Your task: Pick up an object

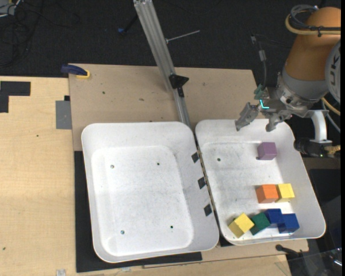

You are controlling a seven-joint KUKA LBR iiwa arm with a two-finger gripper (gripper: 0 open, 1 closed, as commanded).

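- Blocks are clustered at the near right corner of the right bin (310,183): yellow (240,225), green (260,222), blue (282,219), with orange (267,193) behind.
- A purple block (267,150) is set apart, probably easiest to grasp.
- The claw (263,119) is spread open, nothing held, above the bin's far edge.

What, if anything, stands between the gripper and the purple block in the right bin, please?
Nothing visible does. The gripper hovers over the right bin's far rim, with open fingers, and the purple block sits alone just nearer the camera, apart from the other blocks.
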